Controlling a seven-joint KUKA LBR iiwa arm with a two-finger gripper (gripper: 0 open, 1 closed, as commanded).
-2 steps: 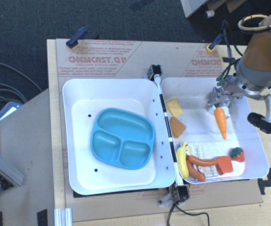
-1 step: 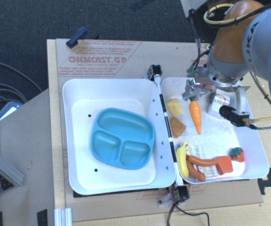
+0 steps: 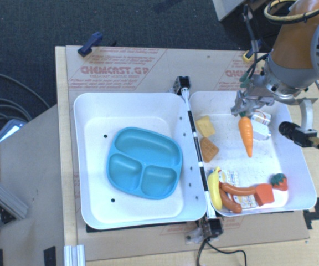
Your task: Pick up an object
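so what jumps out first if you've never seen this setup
The big blue divided plate lying alone in the left bin grabs the eye first. Next is the orange carrot in the right bin, its top right under the end effector of the grey and orange arm. Along that bin's near edge sit a banana and a hot dog.

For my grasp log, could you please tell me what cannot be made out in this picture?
- Gripper, camera view: the wrist above covers it, so the state of the jaws is unclear.
- Carrot: its top sits under the gripper; contact is unclear.
- Clear item beside the carrot: too faint to identify.
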